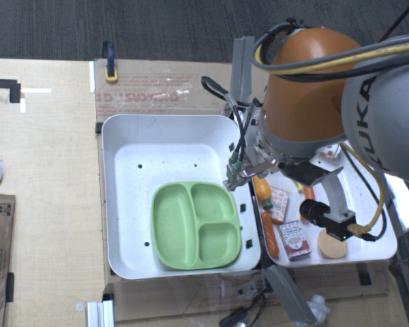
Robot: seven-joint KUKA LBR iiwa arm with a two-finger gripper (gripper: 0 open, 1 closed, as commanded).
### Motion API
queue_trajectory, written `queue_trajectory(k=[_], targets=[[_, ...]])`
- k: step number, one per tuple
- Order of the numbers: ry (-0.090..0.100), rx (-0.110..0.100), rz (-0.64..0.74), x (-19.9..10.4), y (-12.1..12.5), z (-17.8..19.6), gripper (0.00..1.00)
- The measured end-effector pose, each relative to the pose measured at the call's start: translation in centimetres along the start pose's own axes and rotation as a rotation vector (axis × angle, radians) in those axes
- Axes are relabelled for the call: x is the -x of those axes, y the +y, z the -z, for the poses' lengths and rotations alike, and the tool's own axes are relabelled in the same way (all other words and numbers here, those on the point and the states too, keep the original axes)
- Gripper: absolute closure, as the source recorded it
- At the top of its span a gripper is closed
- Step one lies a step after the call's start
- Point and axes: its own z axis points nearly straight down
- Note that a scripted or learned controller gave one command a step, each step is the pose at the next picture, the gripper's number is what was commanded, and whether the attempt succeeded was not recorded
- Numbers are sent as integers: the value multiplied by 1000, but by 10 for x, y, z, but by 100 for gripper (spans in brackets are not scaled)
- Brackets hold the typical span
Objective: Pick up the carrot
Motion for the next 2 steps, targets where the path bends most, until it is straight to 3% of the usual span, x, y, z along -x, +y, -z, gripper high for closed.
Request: queue_trajectory(k=[1, 2], targets=[[0, -1, 198, 86, -25, -18, 100], [1, 2, 867, 73, -15, -45, 100]])
